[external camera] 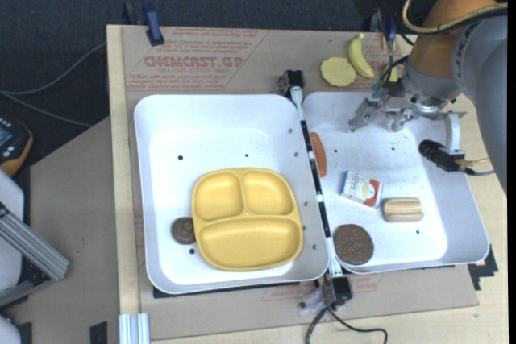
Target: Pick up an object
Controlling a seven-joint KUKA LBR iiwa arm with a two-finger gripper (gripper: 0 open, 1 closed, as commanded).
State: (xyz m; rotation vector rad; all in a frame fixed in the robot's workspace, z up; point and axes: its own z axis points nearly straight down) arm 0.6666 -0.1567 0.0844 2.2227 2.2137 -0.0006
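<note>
My gripper (379, 118) hangs over the far end of the right bin (451, 197), its fingers apart with nothing between them. Lying in that bin are an orange sausage (319, 154) against the left wall, a small white and blue carton (359, 188), a tan bread roll (401, 209) and a round brown patty (353, 244) near the front. The carton is the closest of these to the gripper, lying a little nearer the front of the bin.
The left bin (161, 133) holds a yellow divided plate (246, 217) and a small brown cookie (183, 230). A banana (360, 58) and a yellow slice (338, 72) lie on the bench behind the right bin. The grey arm (476, 44) reaches in from the right.
</note>
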